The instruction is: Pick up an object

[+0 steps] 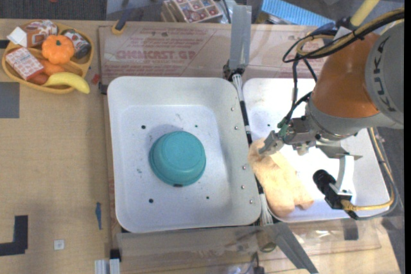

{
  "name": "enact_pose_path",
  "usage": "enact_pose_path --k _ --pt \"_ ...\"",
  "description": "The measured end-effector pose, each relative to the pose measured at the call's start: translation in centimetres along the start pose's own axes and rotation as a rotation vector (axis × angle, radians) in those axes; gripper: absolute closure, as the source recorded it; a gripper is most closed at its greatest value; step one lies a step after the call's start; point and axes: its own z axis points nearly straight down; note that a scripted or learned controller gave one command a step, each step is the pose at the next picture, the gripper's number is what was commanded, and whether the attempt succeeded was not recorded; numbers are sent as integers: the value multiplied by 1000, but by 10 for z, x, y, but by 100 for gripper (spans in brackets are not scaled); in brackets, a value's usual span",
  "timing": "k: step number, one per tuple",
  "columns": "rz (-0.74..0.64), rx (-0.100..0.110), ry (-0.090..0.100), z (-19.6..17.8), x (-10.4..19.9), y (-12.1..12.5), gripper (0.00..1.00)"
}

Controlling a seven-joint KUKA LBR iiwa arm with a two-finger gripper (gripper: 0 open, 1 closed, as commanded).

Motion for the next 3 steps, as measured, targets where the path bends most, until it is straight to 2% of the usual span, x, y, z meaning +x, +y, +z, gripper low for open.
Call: enact_pose_path --k 1,2,3 --pt "36 -4 -3 23 -65 21 0" --pt "-46 -14 -2 94 -74 4 0" --pt "-43 -17 -5 94 -63 -16 0"
